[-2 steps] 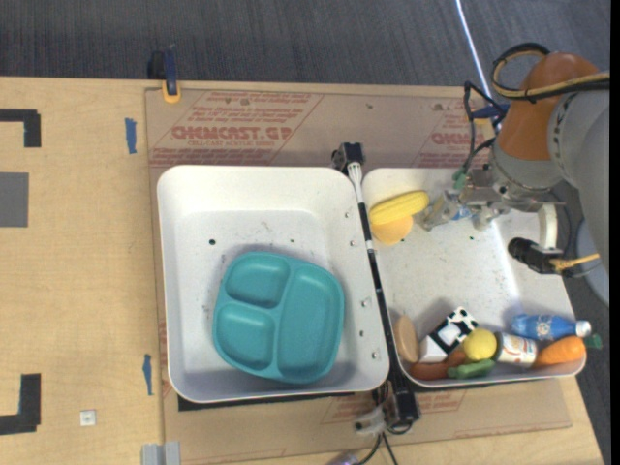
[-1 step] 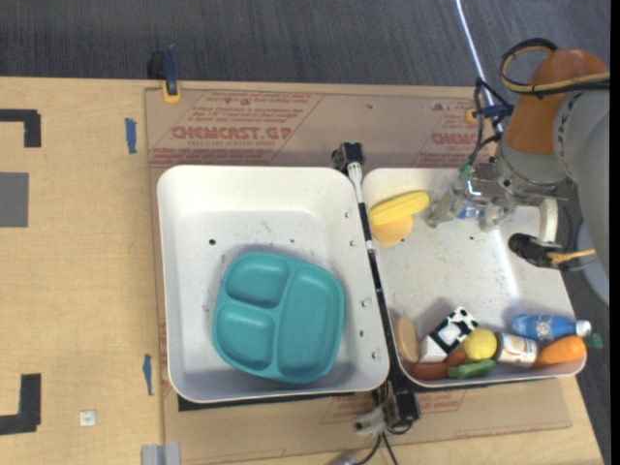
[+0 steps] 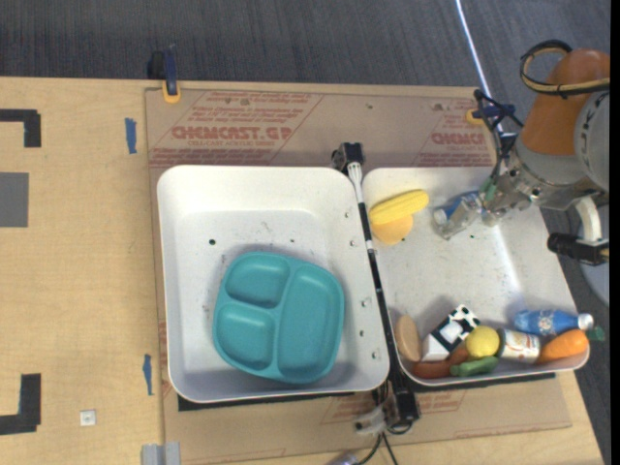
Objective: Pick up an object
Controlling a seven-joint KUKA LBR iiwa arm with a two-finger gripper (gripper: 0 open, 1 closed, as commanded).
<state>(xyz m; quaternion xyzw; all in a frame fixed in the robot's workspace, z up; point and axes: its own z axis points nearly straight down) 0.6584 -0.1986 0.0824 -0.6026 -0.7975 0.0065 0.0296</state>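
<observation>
My gripper (image 3: 453, 215) hangs low over the back of the right bin (image 3: 504, 260), reaching in from the right. A yellow banana-like toy (image 3: 397, 213) lies just to its left, near the bin's back left corner, with a small gap between them. Several small items are heaped along the right bin's front wall: a tan disc (image 3: 408, 338), a black-and-white cube (image 3: 452, 327), a yellow lemon (image 3: 481, 342), a blue-and-white bottle (image 3: 547, 321) and an orange carrot (image 3: 565, 345). I see nothing carried by the gripper.
The left bin (image 3: 194, 211) holds a teal divided plate (image 3: 279, 316) towards its front. A black clamp (image 3: 347, 155) sits at the back where the two bins meet. A blue-white cable (image 3: 465, 27) runs down towards the arm's orange band (image 3: 567, 105).
</observation>
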